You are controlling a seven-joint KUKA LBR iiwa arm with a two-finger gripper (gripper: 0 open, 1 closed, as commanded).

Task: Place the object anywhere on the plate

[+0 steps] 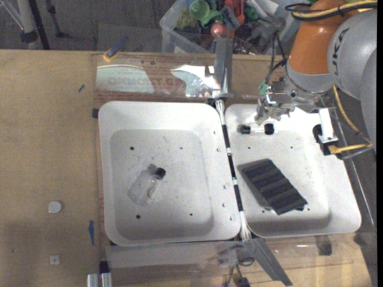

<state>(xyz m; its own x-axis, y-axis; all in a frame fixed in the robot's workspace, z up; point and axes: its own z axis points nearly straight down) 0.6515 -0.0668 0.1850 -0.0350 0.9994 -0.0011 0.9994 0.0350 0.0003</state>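
Note:
A small clear plastic bottle with a black cap lies on its side in the left bin, near the middle. A dark, ridged rectangular plate lies at a slant on the floor of the right bin. My gripper hangs over the far left corner of the right bin, well above and behind the plate and far from the bottle. Its two black fingertips stand apart with nothing between them.
A metal divider runs between the two bins. Behind them lie a cardboard sheet and a clear tub of colourful toys. The grey arm with its orange band fills the upper right.

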